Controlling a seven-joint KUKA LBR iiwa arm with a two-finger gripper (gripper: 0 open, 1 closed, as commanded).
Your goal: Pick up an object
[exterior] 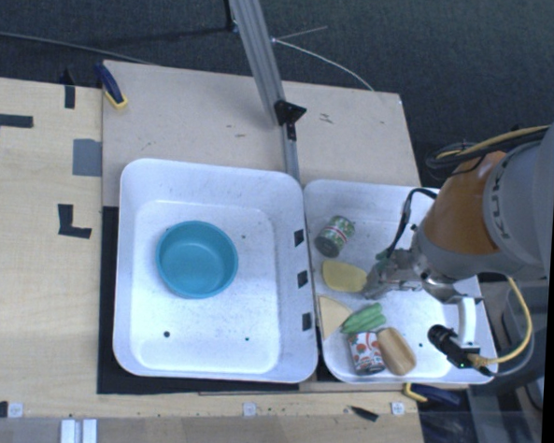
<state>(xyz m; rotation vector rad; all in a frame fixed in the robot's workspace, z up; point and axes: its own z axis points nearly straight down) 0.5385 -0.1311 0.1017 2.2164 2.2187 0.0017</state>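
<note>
Right now the wooden bench (32, 248) carries two shallow white plastic bins side by side. The left bin (209, 268) is the bigger one in view and holds a round blue plastic bowl (196, 259), sitting left of its middle. The right bin (353, 197) is crowded. Over it reaches the grey arm with its orange band (464, 218), coming in from the right, and the gripper (378, 278) hangs low near the bin's middle. From where I stand I cannot tell how its claw is set; the tips are too dark and small to read.

Just left of the gripper lies a flat pale yellow wedge (344, 276), touching or nearly touching it. Above that rests a small tin can with a green label (334, 235), tipped on its side. Below the gripper lies a green leafy piece (364, 319), then a can with a red and white label (367, 352), and beside it a tan bread-like roll (396, 351).
</note>
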